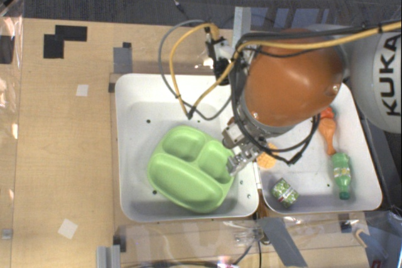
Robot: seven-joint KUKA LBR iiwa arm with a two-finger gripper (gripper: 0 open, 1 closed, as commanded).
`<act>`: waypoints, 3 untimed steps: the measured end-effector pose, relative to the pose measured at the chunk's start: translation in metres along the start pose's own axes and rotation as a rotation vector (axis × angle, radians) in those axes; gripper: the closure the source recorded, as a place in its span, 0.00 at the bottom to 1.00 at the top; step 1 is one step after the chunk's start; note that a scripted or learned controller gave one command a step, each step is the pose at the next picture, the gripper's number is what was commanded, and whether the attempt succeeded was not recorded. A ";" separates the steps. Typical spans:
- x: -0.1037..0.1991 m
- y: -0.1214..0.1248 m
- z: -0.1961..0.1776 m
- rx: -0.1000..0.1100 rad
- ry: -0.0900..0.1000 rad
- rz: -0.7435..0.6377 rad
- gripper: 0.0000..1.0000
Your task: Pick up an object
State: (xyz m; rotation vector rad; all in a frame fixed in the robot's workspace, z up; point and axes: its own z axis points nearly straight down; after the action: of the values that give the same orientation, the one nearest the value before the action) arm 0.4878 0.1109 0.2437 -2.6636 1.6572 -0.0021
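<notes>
A large green divided dish lies tilted in the left bin. My gripper hangs at the dish's right edge, close to the wall between the two bins; the orange wrist band above covers most of it. In the right bin lie a green bottle, an orange toy piece and a small green patterned ball. A bit of orange shows just under the wrist.
The arm's big orange band and its cables hang over the back of both bins. Bare bin floor lies left and behind the green dish. A wooden bench surrounds the bins.
</notes>
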 end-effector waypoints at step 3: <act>0.037 0.010 0.018 0.002 -0.001 -0.713 1.00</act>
State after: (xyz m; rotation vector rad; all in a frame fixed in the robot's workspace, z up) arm 0.4954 0.0733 0.2252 -3.0729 0.6238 -0.0043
